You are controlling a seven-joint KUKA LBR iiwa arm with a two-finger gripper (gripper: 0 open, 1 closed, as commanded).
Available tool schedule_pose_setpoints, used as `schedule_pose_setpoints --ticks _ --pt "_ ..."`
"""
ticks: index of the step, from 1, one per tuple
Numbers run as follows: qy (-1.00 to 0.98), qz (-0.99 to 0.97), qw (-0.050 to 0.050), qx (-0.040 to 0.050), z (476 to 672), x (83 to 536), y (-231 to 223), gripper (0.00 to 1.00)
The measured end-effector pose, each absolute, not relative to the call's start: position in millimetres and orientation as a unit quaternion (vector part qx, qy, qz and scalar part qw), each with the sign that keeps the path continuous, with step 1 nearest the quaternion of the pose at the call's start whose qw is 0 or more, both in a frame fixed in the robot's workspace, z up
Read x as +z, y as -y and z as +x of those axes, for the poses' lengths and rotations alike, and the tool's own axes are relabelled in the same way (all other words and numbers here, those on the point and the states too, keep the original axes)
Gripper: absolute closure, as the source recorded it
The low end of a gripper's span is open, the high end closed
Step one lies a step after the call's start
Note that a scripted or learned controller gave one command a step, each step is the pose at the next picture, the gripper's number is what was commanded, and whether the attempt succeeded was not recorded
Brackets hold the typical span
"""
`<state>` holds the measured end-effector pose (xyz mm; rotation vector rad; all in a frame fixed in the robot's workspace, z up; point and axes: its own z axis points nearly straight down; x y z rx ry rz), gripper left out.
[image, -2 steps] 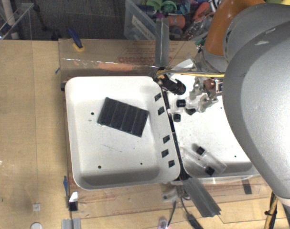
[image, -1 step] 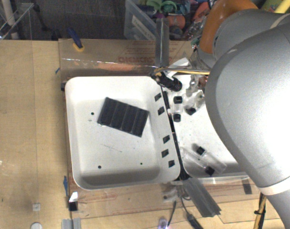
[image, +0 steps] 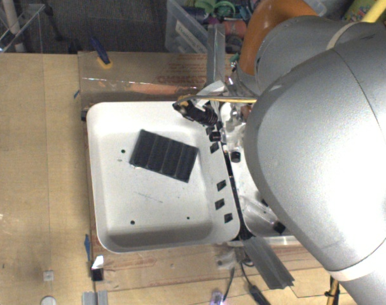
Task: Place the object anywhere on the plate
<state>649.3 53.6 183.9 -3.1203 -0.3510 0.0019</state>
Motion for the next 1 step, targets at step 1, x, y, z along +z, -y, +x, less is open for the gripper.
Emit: schedule_pose_setpoints --ticks 1 --pt "0.136 -0.991 -0.009 -0.0037 643.2 166.4 -76.1 1.0"
